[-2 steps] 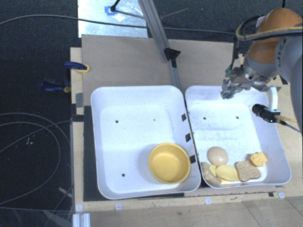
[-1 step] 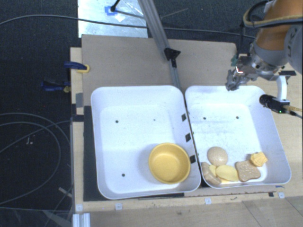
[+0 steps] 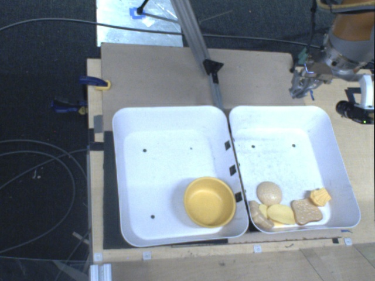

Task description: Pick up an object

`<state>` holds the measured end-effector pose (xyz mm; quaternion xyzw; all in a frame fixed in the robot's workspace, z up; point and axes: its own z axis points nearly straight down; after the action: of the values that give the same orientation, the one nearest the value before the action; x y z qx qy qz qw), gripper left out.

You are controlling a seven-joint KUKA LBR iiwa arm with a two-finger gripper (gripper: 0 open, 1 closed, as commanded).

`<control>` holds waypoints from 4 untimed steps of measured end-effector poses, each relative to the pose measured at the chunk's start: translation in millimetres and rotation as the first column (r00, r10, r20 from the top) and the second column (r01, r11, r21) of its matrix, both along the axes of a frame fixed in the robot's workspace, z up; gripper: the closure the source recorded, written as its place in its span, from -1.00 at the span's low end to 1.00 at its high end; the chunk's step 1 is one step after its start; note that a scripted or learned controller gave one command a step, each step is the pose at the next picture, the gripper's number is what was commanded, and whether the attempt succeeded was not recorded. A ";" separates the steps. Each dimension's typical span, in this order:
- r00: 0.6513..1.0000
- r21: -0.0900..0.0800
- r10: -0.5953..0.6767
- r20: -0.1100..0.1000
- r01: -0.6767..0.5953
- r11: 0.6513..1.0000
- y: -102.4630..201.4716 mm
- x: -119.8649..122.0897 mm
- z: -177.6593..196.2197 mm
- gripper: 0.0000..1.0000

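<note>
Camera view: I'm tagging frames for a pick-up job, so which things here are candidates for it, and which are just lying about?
Part of the job:
- gripper
- yellow bowl
- beige egg-shaped piece
- yellow piece
- toast-like piece
- small orange piece

Lying about:
- blue and yellow clamp
- metal pole
- loose cables

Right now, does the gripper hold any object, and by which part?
Nothing is held. The gripper hangs above the bench beyond the right bin, far from the food pieces at its near edge.
</note>
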<state>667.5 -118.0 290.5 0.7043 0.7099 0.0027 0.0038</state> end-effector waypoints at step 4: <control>1.000 0.003 0.001 -0.009 -0.001 1.000 188.3 -20.6 -50.2 1.00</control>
<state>647.0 70.3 240.3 0.7039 0.7103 0.0005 -0.0002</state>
